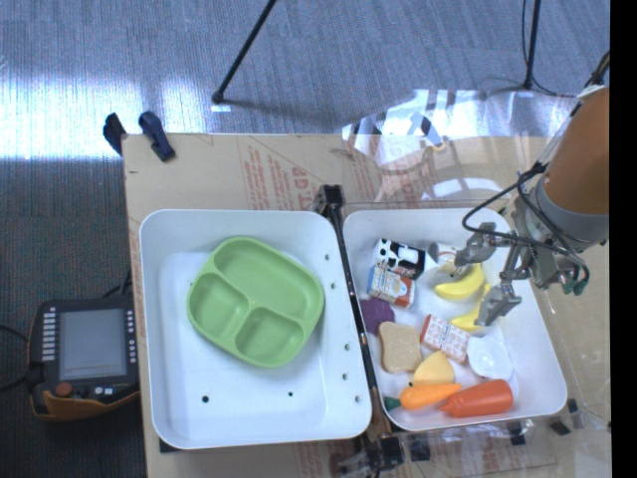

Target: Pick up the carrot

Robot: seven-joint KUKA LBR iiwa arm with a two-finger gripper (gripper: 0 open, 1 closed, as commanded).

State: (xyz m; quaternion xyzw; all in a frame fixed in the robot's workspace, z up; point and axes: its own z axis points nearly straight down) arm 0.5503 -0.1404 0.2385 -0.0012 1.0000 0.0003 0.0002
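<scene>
Currently: carrot (430, 396), right bin's (553, 366) near edge; likely light, rigid, smooth plastic. Best gripped across its thicker midsection. Claw (488, 272) spread apart, grasping nothing, above bananas (460, 287).

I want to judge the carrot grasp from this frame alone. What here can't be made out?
- Hand, camera view: its fingers blur into the yellow toys behind them, so open or shut is unclear.
- Carrot: its left tip is too small to see clearly, and where it meets the red-orange piece is unclear.
- Arm: cut off by the right edge.
- Carton: label too small to read.
</scene>
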